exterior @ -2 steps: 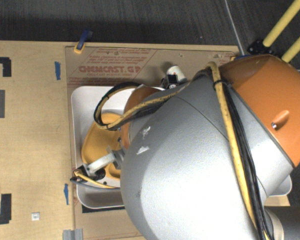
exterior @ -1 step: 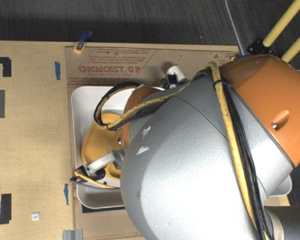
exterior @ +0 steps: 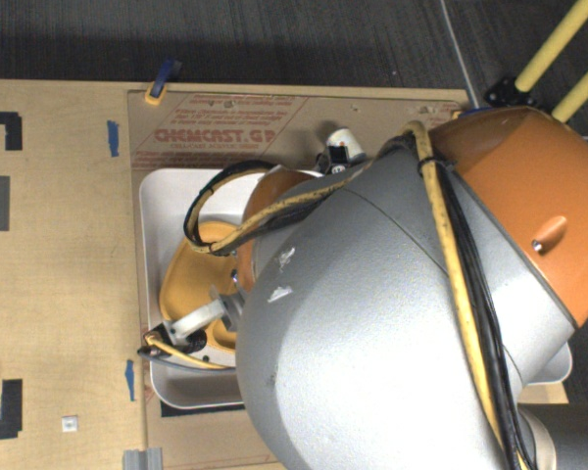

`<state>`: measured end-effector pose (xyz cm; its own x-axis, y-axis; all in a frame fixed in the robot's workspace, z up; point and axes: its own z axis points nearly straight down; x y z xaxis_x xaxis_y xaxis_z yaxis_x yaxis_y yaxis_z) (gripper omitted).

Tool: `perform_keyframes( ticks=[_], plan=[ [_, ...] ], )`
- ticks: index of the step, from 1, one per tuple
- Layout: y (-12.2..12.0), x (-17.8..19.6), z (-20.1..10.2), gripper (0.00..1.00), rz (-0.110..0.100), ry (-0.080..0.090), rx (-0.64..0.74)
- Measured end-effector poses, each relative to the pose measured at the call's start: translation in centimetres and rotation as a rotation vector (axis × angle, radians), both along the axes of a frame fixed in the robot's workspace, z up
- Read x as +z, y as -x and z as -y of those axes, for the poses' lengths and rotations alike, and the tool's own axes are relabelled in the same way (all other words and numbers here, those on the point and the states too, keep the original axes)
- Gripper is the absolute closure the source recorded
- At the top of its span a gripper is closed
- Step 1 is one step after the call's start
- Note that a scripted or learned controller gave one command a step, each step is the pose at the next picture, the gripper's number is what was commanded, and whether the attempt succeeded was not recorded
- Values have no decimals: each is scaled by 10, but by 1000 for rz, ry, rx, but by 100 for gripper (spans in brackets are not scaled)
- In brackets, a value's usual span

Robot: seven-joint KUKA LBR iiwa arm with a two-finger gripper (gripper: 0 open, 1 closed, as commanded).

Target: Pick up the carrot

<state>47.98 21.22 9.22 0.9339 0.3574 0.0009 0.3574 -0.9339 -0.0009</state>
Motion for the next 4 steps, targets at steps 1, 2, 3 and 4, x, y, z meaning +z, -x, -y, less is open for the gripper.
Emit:
perform_keyframes(
  ticks=[1, 2, 3, 4],
  plan=[
    [0, 0, 0, 0, 0, 0, 0],
    [0, 0, 0, 0, 0, 0, 0],
    [0, 0, 0, 0, 0, 0, 0],
    [0, 0, 0, 0, 0, 0, 0]
  ],
)
